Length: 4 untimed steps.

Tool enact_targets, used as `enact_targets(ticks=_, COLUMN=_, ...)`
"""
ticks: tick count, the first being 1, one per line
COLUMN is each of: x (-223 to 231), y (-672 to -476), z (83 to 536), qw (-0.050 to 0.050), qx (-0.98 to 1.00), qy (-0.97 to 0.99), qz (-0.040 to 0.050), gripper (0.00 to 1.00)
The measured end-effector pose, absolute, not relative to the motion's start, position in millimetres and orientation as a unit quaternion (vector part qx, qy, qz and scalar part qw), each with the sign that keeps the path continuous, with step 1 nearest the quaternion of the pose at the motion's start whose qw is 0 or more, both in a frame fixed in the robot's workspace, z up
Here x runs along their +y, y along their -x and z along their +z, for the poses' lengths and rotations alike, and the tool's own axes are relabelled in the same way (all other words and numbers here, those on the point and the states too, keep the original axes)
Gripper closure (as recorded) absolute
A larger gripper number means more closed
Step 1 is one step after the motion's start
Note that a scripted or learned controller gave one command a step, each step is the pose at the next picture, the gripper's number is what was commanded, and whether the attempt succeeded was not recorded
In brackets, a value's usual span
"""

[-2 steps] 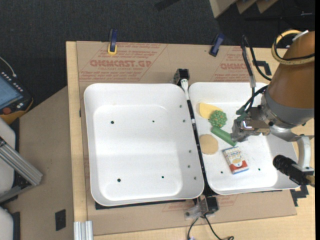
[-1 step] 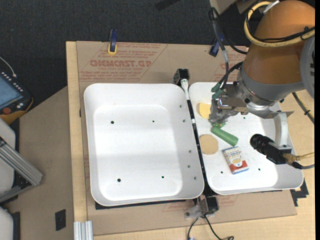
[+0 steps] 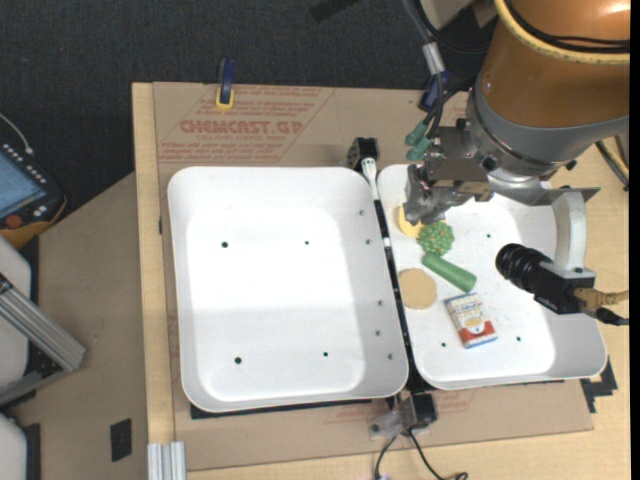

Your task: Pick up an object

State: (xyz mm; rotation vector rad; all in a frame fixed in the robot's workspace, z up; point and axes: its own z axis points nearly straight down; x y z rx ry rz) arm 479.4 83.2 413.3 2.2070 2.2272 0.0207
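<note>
While the grey arm with its orange band (image 3: 560,58) reaches in from the right, its two-finger gripper (image 3: 425,208) hangs low over the far left corner of the right-hand shallow white plastic bin (image 3: 520,368). The wrist hides the tip from above, so I cannot tell whether the gripper is open or closed, and nothing can be seen held in it.

Just beneath it lies a small pale yellow piece (image 3: 408,220), partly covered. Beside that sits a knobbly green plastic lump (image 3: 436,236), and a smooth green cylinder (image 3: 448,271) lies slantwise against it; whether the two are one item is unclear. A flat tan disc (image 3: 418,289) rests near the bin's left wall, just beside the cylinder. A small red, white and blue carton (image 3: 471,321) lies flat nearer the front, apart from the rest.

The left-hand shallow white plastic bin (image 3: 270,288) stands alongside, and both rest on a brown cardboard sheet (image 3: 250,118).
</note>
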Motion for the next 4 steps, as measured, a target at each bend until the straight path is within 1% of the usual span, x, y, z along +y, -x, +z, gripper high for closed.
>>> enact_targets(ticks=1, x=22.7, y=-482.8, z=351.4, qw=-0.002, qx=0.705, qy=-0.709, qz=-0.0024, gripper=1.0)
enact_targets(ticks=2, x=8.0, y=-478.9, z=313.1, qw=-0.002, qx=0.706, qy=-0.708, qz=-0.0019, gripper=1.0)
enact_targets(ticks=3, x=43.3, y=-479.5, z=327.3, qw=0.001, qx=0.708, qy=-0.706, qz=0.0012, gripper=1.0)
enact_targets(ticks=4, x=101.0, y=-479.7, z=383.9, qw=0.002, qx=0.71, qy=-0.705, qz=0.0036, gripper=1.0)
